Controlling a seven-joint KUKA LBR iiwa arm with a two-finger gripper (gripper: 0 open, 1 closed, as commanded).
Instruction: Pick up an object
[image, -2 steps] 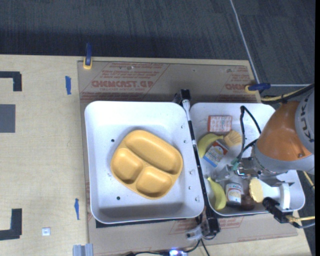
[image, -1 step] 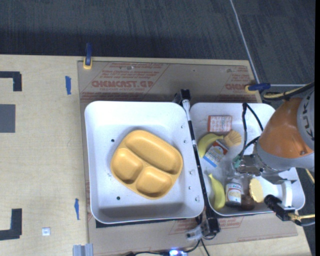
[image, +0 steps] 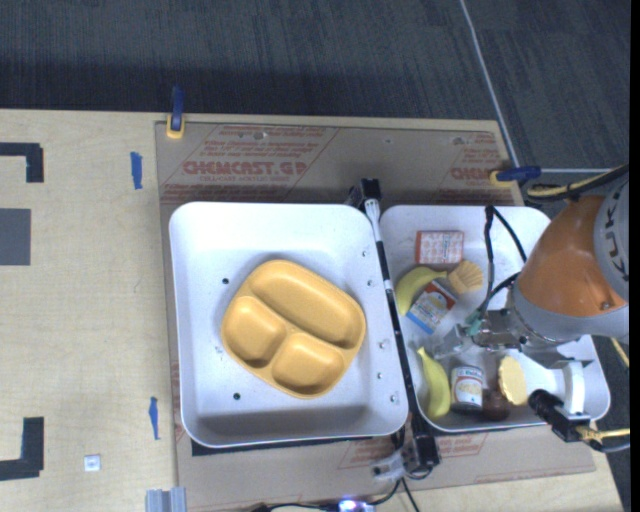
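Near wall of the right bin (image: 405, 230): we record four items in a row. A near banana (image: 434, 382) lies at the bin's left side, pointing along the wall. Just beside it stands a small jar (image: 467, 387) with a pale label. A dark brown item (image: 492, 402) touches the jar on the side away from the banana; we cannot identify it. A pale yellow disc (image: 512, 380) lies next to that, toward the bin's right wall.

Middle of the right bin: the tool (image: 480, 330) sits over the clutter, just beyond the jar. We cannot tell whether it is released or clenched, and no item is seen in its grip. The grey arm (image: 570, 270), with its orange band, comes in across the bin's right wall.

Left of the tool, still mid-bin, lies a blue, white and red packet (image: 430, 305). A far banana (image: 412, 283) curves just beyond it, touching it.

Far half of the right bin: a yellow sponge-like block (image: 466, 275) lies beside the far banana. A red-and-white card (image: 440, 246) lies flat near the far wall.

Against the right bin's left wall sits the left bin (image: 200, 260), holding a yellow three-part plate (image: 290, 325).

Both bins rest on a cardboard sheet (image: 250, 160) with red lettering, which shows beyond the right bin's far wall, on the table (image: 80, 300).
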